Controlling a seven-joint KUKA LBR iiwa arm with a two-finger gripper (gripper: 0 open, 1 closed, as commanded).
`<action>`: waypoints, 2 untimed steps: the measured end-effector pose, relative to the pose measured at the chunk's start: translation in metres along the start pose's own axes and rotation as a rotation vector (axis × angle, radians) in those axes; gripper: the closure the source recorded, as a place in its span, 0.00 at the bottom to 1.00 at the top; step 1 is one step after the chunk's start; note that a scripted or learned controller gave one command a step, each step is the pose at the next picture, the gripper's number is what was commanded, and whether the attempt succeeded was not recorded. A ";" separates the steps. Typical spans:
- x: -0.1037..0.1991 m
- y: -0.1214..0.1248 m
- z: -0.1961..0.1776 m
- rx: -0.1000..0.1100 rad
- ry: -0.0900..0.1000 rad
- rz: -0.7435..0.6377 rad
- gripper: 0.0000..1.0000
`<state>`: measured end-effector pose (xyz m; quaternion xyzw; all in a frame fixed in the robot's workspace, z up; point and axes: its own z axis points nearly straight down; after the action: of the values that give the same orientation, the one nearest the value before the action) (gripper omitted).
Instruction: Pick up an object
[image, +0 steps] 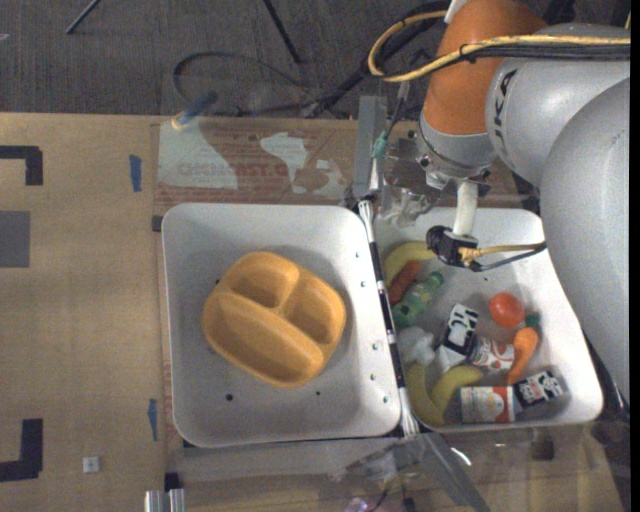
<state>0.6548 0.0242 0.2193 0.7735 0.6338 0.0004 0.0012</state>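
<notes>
**End effector at the far corner of the crowded bin**

At the view's left, the pale wooden surface (80, 330) carries black corner marks (22, 165) and scraps of blue tape (135, 172); beyond its far edge lies dark carpet (120, 50) with a loop of black cable (215, 72); a printed cardboard sheet (250, 160) lies under the bins' far side. The left bin (185, 235) holds an orange divided plate (275, 318); the right bin (580, 375) is crowded with a yellow banana (408, 258), a green bottle (420, 297), a second banana (445, 385), a red round thing (505, 307), a carrot (523, 352) and a red-labelled can (485, 404). The end effector (408, 207) hangs over that bin's far left corner, near the first banana; whether it is spread or pressed together cannot be told.
</notes>
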 end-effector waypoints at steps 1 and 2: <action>-0.052 -0.042 -0.065 0.003 0.001 -0.128 1.00; -0.104 -0.056 -0.048 0.004 0.001 -0.366 1.00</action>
<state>0.5797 -0.0666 0.2673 0.6453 0.7639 -0.0006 -0.0009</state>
